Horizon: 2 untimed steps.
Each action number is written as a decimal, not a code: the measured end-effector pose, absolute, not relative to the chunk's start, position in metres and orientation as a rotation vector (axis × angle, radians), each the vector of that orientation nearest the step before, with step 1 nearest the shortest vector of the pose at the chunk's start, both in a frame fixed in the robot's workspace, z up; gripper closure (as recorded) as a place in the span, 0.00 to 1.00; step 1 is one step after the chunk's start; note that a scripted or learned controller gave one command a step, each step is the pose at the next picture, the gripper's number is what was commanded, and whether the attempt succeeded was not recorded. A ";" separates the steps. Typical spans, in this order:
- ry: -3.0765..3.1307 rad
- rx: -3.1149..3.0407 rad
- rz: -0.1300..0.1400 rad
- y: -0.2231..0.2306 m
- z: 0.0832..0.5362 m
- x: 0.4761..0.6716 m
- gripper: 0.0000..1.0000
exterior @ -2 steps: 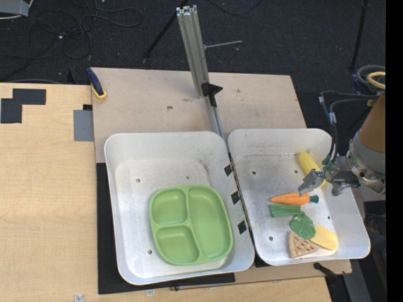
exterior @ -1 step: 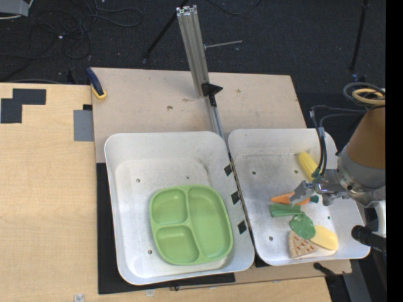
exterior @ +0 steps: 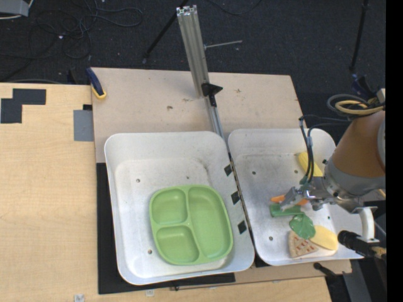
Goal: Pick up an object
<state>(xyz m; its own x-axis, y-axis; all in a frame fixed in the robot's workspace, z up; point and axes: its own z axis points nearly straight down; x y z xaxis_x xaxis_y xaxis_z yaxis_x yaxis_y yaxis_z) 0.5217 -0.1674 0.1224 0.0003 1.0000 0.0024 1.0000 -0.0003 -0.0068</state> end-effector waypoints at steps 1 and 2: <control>-2.214 -2.223 0.004 -0.169 0.135 0.522 1.00; -2.224 -2.221 -0.001 -0.171 0.188 0.533 1.00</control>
